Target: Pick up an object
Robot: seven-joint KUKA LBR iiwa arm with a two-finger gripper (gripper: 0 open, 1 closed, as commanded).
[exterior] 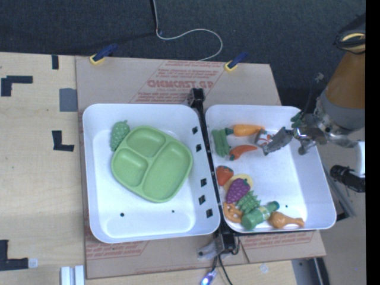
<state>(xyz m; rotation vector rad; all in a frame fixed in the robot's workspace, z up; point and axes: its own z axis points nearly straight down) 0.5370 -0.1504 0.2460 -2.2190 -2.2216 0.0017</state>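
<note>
My gripper (284,148) hangs over the upper right part of the right bin (309,183), with the fingers apart and nothing between them. Its left fingertip (268,149) is close to a small grey and red piece (262,138). Just left of it lie an orange carrot (246,129), a red-orange chili (243,151) and a green vegetable (221,141). Lower in the bin sit a red fruit (224,174), purple grapes (236,190), green toy vegetables (254,211) and an orange gourd (285,221).
The left bin (101,206) holds a green divided plate (152,164) and a green leafy toy (119,134) at its upper left. A black divider (205,159) runs between the bins. A white cable (190,37) lies on the dark cloth behind.
</note>
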